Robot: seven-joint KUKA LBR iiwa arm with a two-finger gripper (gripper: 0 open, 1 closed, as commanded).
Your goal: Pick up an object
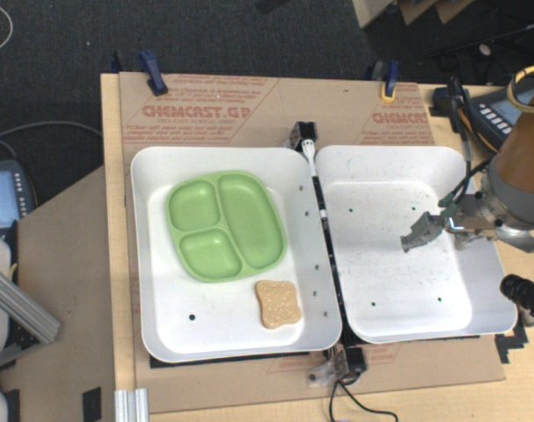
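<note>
In the camera view, the pick looks barely begun. The gripper (pixel 418 235) hovers over the right bin (pixel 381 275), at about three o'clock of the bench, holding nothing. Its fingers seem slightly apart, though they are small and blurred, so I cannot tell for sure. The candidates lie in the left bin (pixel 152 236): a green divided tray (pixel 224 226) and, at its five o'clock, a tan toast-like piece (pixel 278 303). The arm's upper part is cut off at the right edge.
</note>
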